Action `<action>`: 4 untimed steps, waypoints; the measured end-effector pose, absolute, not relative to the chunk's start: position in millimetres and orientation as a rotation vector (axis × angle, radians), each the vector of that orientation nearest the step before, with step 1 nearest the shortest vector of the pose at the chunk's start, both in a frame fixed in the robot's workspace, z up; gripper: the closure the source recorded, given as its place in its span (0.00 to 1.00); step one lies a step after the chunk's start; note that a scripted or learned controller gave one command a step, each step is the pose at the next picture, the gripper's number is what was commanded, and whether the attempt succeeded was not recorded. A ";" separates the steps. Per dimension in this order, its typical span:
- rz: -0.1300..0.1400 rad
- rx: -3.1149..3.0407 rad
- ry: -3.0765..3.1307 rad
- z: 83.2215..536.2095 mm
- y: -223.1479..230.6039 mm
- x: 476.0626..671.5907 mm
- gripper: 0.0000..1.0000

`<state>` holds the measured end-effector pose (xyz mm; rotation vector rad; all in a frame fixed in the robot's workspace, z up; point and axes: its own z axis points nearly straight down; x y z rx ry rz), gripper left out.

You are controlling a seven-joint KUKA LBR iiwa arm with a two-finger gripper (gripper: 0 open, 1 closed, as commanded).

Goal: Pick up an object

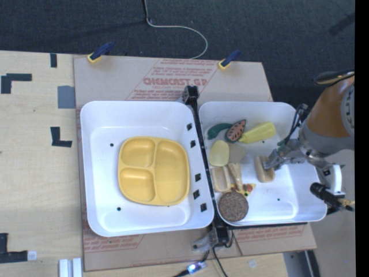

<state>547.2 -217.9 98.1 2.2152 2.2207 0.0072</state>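
My gripper (273,161) is down inside the right bin (286,212), reaching in from the right under the orange-banded wrist (331,113). A small tan block (263,172) lies right at its tip, touching or nearly touching it. Further left in the same bin are a yellow elongated piece (258,133), a brown oval piece (235,130) on a green piece (217,131), a pale yellow round piece (219,153), two beige sticks (222,178) and a brown speckled disc (233,206).
The left bin (101,120) holds a yellow divided plate (154,170). A black divider (200,149) runs between the bins. Both rest on a cardboard sheet (167,79) held by clamps. A thin cable (173,27) lies on the dark floor behind.
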 end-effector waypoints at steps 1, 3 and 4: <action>0.001 2.219 2.221 142.0 -222.3 551.6 1.00; 0.001 2.218 2.222 226.1 -214.5 560.2 1.00; 0.001 2.216 2.229 231.7 -165.3 562.7 1.00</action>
